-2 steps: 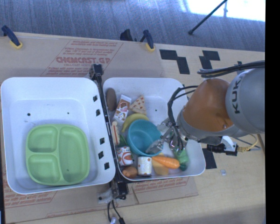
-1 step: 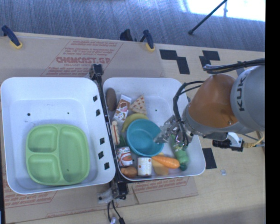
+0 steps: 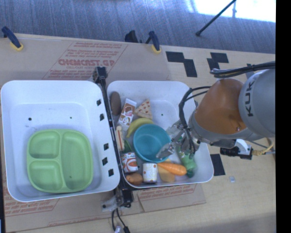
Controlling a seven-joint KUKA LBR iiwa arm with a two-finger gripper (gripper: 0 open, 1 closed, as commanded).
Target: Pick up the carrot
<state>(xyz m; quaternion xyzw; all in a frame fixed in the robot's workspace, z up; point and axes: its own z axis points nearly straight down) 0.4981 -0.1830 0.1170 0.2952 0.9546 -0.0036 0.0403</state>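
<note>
Camera view looks down on our worktop, and we use the blue bowl (image 3: 149,141) as our marker for everything. The carrot (image 3: 171,168) lies just in front of the bowl, near the front wall of the right bin (image 3: 150,87). It lies flat on its side. Its orange tip points toward a small white can (image 3: 149,173), which touches it or almost does. Its green top (image 3: 189,164) is at the other end, farther from the can.

Our gripper (image 3: 180,146) hangs low beside the bowl, on the arm's side, just behind the carrot. It has nothing in it that we can see. It is a tangle of shiny parts from up here, so we cannot tell if it is spread wide or pinched together.

We think the carrot is a toy, so it is likely light and hard. It looks smooth and round, so it may be slippery and could roll or pop out. We would grab it across its thick middle, not at the thin tip. The can and a yellow piece (image 3: 166,176) crowd it, so we must come down with care.
</note>
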